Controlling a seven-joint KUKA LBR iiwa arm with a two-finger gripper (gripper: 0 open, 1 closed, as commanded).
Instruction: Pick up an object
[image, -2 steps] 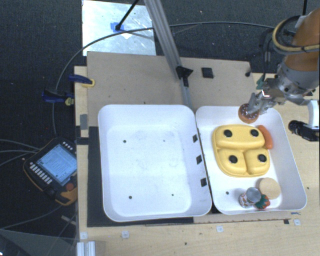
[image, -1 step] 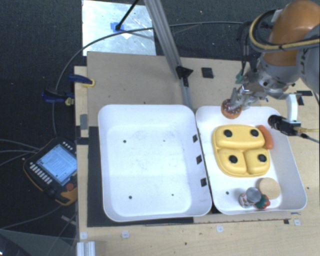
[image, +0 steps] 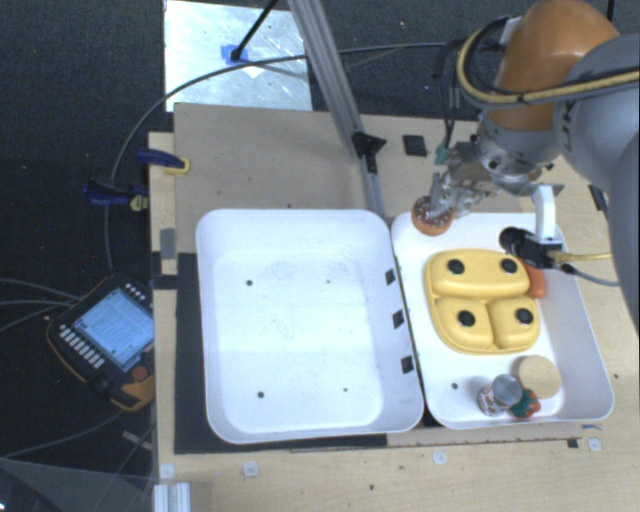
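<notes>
Gripper (image: 447, 197) at the right bin's (image: 592, 345) eleven o'clock corner, fingers closed upon a small brown round object (image: 432, 217). Risk: an off-centre rim grip may slip during lifting.

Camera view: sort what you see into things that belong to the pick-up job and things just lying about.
Belonging to the job:
- gripper, over the right bin's far-left corner
- small brown object right beneath it
- yellow compartment tray
- round tan piece
- small mixed-colour item
- right bin
- left bin

Just lying about:
- teach pendant left of the bench
- blue clamp
</notes>
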